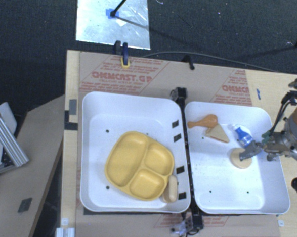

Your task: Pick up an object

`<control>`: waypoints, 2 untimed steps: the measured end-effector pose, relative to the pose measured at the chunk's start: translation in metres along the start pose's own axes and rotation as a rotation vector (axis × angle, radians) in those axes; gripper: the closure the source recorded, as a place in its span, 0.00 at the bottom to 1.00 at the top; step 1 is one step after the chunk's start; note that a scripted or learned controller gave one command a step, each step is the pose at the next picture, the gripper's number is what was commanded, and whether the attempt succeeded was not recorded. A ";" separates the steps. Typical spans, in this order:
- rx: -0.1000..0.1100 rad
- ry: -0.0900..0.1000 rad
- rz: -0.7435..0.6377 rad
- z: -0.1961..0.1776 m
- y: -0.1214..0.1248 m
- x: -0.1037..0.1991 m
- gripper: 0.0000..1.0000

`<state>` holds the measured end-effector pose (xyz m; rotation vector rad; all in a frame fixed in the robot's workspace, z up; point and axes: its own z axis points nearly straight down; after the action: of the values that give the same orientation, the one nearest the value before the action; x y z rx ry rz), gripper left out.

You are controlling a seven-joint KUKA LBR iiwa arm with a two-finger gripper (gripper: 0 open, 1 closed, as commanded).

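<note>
At the right of the frame, the tool [247,154] hangs low over the right bin [249,198], just above a round tan disc [240,160]; whether it is spread or pressed together I cannot tell. This looks like the reaching step, with nothing lifted yet. Next it likely must settle squarely around the disc, clear of the blue piece [243,133] beside it.

The bench [67,150] bears a printed board [141,77] — on it, two white bins [103,112] [264,199] side by side.
</note>
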<state>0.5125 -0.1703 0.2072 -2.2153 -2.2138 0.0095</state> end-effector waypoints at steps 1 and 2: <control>-0.013 -0.003 -0.004 -0.007 0.003 0.000 0.00; -0.010 -0.001 -0.002 0.035 0.001 0.002 0.00</control>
<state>0.5127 -0.1677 0.1718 -2.2183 -2.2219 0.0004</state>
